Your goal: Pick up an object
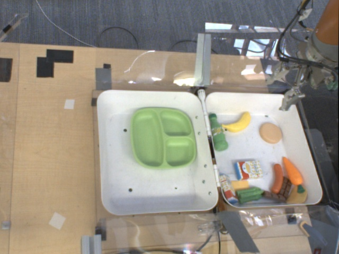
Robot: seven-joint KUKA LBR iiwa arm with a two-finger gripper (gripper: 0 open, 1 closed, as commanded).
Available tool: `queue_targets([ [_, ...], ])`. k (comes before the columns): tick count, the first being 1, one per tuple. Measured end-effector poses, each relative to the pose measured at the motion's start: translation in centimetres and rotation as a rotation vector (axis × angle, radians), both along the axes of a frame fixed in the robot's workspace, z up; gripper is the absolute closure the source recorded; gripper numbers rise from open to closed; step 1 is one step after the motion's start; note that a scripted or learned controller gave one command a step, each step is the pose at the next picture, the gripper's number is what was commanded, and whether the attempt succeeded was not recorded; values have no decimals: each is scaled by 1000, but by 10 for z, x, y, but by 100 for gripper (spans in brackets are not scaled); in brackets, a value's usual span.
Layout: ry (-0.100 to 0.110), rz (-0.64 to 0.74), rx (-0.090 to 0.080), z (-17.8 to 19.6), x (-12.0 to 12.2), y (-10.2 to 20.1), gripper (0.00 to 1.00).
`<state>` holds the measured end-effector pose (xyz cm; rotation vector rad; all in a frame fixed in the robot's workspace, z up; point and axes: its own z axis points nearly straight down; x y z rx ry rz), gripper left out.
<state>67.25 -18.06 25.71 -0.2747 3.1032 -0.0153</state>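
Hand (pixel 288 97) at right bin (pixel 296 110) top rim, grip state unclear (arm cut off); banana (pixel 238 123) nearby.

The bench (pixel 47 157) looks like pale matt wood with a fine grain. Both bins are smooth white plastic with a soft sheen: the left bin (pixel 116 194) farther from the gripper (pixel 290 97), the right bin (pixel 304 136) just below it. The green divided plate (pixel 161 137) is smooth, slightly glossy plastic. Near the gripper, the banana (pixel 238 123) and the tan round piece (pixel 271 133) look like matt toy plastic. Farther from it, the carrot (pixel 292 171) looks the same, and the small printed carton (pixel 248 169) looks glossy. The upright post (pixel 203 60) looks like brushed metal.
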Motion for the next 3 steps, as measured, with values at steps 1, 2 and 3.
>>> queue_targets([
  [1,26,-201,14,-151,-10,76,0],
  [2,11,-237,13,-167,-87,98,0],
  [3,5,-412,16,-166,-134,89,0],
])
